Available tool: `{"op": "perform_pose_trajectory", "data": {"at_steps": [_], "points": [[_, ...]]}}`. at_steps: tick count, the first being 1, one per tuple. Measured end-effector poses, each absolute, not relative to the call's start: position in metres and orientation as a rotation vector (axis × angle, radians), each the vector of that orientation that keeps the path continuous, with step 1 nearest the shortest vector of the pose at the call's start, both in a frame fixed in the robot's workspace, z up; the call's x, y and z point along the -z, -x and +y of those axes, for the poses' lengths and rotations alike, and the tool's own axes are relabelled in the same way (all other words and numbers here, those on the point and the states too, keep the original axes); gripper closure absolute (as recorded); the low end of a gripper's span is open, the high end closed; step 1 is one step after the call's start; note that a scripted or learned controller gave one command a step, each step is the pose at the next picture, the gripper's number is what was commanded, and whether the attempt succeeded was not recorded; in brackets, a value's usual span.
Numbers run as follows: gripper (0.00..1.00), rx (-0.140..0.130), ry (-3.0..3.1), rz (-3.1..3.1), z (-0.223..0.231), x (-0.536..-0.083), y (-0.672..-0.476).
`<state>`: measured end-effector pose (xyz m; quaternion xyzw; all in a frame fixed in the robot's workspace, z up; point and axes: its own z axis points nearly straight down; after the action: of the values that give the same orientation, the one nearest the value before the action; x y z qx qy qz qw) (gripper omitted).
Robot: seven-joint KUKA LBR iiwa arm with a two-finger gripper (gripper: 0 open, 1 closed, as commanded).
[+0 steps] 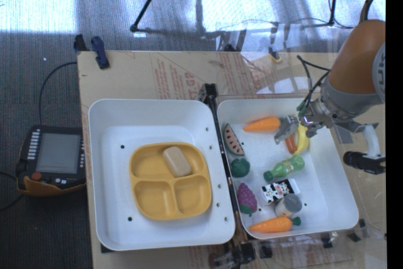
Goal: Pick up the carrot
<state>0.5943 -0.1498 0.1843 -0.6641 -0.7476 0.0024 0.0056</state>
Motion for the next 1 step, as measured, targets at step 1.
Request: {"op": "perform_pose_trajectory", "data": {"at_steps": [1], "points": [[0.0,-0.006,2.267,-2.163,-0.157,-0.1343,-0.643]]}}
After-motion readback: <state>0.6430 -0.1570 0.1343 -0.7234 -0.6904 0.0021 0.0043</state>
